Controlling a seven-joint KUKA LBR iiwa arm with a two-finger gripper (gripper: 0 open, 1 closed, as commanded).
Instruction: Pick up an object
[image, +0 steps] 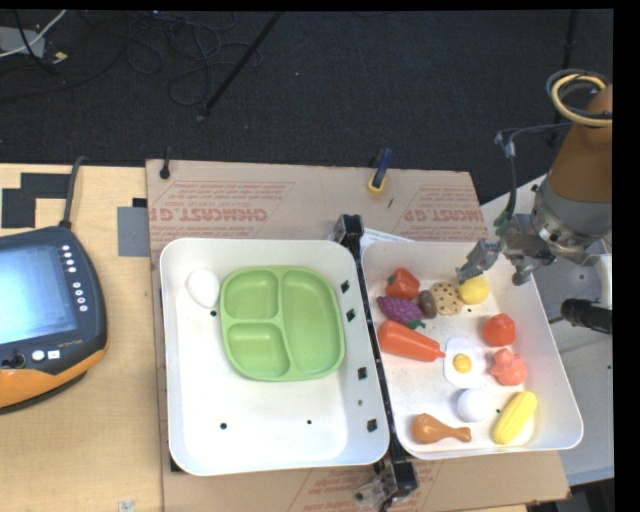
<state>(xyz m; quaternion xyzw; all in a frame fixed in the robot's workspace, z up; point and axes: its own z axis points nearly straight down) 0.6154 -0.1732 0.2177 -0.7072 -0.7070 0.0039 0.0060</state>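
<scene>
Over right bin (560, 345) | tool (497, 262) (metal) | round yellow lemon (474, 290) just beside

The toy food lies in the right bin (560, 400). Around the orange carrot (408, 343) are purple grapes (398, 309), a red pepper (403, 283), a cookie (446, 298), a lemon (474, 290), a tomato (498, 328), a fried egg (462, 362), a chicken leg (438, 430) and yellow corn (514, 417).

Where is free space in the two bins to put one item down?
Left bin: bare floor below the green tray, toward the near wall. Right bin: crowded; a small patch lies between the carrot and drumstick.
</scene>
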